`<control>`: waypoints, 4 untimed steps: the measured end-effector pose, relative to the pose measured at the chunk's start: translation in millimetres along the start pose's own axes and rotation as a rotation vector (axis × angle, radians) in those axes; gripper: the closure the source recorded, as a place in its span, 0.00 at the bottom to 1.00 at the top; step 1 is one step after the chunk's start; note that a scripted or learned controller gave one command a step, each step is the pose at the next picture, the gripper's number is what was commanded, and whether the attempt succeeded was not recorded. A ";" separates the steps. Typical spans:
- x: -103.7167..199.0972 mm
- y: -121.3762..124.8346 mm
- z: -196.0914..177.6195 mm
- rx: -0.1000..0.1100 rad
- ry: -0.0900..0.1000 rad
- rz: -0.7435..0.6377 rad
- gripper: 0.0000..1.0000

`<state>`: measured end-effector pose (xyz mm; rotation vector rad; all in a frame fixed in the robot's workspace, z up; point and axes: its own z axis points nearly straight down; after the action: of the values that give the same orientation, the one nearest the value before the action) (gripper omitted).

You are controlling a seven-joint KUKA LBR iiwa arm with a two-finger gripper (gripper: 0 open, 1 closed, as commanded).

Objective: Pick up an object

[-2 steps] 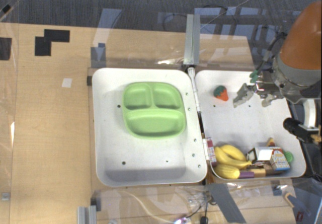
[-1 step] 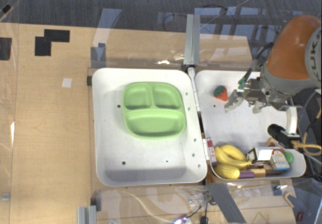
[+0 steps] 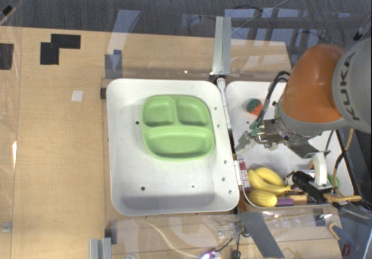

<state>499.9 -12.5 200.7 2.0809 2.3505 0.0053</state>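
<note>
My gripper (image 3: 256,134) hangs low over the middle of the right bin (image 3: 238,98), under the grey wrist and the orange band. A small orange toy with a green top (image 3: 253,105) lies just behind it, near the bin's far left. Two yellow bananas (image 3: 265,177) lie side by side at the bin's front left, in front of the gripper. Nothing can be made out in the gripper's grasp. The arm hides the right part of this bin.
The left bin (image 3: 125,194) holds a green divided plate (image 3: 176,126) at its centre. A metal divider (image 3: 222,48) runs between the two bins at the back. The wooden bench (image 3: 52,153) stretches to the left.
</note>
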 end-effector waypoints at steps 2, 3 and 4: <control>-90.2 -19.2 109.4 -0.014 -0.006 -0.049 0.00; -109.8 28.3 110.3 -0.010 -0.002 0.053 0.00; -94.8 160.6 113.6 -0.004 -0.002 0.094 0.00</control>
<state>671.2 -87.1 87.7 2.1869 2.2470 0.0081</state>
